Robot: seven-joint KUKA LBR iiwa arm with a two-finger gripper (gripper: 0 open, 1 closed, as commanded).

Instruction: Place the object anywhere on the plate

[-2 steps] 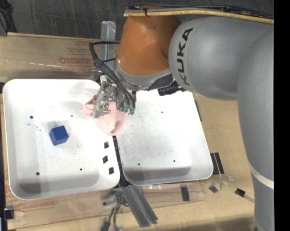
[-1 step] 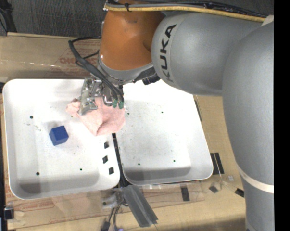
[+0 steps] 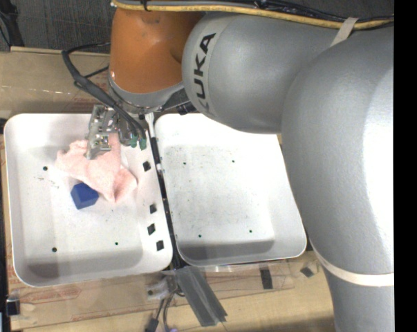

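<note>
A small blue block (image 3: 84,196) lies on the floor of the left bin (image 3: 35,247). Its upper right side touches a crumpled pale pink cloth-like thing (image 3: 110,173). My gripper (image 3: 99,141) hangs from the orange-banded wrist over the upper part of that pink thing, at or just above its top edge. The metal gripper body hides what lies directly beneath it. I cannot make out a plate as such among these things.
The right bin (image 3: 229,185) holds only dark specks on its floor. The big grey arm covers the right and top of the view. A row of black clips (image 3: 153,209) runs along the wall between the two bins.
</note>
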